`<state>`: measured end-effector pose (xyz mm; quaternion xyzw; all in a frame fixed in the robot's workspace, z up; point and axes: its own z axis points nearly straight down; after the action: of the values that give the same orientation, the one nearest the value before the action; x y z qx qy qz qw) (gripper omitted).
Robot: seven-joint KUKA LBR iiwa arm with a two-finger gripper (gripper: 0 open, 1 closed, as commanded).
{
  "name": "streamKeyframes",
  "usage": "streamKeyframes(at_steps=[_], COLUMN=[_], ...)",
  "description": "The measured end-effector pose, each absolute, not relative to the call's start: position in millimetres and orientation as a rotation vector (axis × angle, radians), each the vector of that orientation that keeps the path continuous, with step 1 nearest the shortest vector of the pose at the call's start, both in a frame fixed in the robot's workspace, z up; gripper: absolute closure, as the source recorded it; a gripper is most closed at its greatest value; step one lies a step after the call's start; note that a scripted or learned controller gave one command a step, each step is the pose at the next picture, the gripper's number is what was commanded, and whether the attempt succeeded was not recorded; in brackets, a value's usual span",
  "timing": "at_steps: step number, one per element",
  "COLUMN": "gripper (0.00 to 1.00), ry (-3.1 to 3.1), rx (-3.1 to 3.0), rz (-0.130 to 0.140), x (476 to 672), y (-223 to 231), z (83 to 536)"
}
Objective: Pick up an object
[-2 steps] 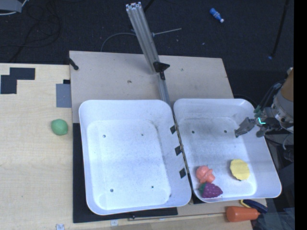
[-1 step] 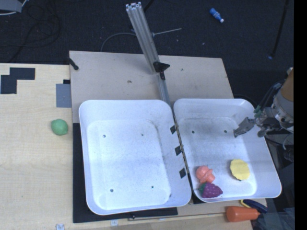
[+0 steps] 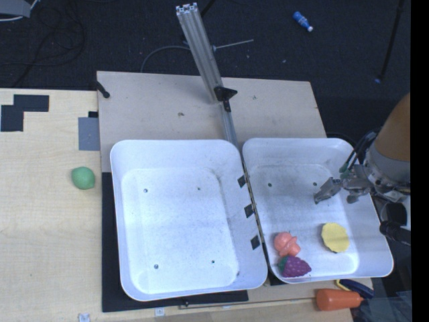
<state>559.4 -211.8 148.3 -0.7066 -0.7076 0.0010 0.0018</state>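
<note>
Toys sit in the right bin (image 3: 365, 263), all at its near end. Nearest: purple grape cluster (image 3: 295, 267), touching the pink-orange toy (image 3: 287, 243) just behind it. Yellow disc (image 3: 334, 237) lies to their right, apart from both, flattish w/ no clear long axis. Farther back, gripper (image 3: 330, 190) hovers over bare bin floor; fingers look spread, nothing between them. Key relation: the disc lies toward the near edge from the claw, almost straight toward the camera, closer than the other two. Probably the easiest target. Left bin (image 3: 120, 156) is beside. Beyond the bins, green ball (image 3: 83, 178) on the bench, far left.
</note>
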Motion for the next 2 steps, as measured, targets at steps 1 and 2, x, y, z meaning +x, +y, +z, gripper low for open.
streamKeyframes(at_steps=[1,2], gripper=[0.00,1.00], ry=[-2.219,-2.221], rx=[-2.217,-2.222], rz=[0.004,0.001], x=[558.2,559.2], y=[-211,-212], z=[95,108])
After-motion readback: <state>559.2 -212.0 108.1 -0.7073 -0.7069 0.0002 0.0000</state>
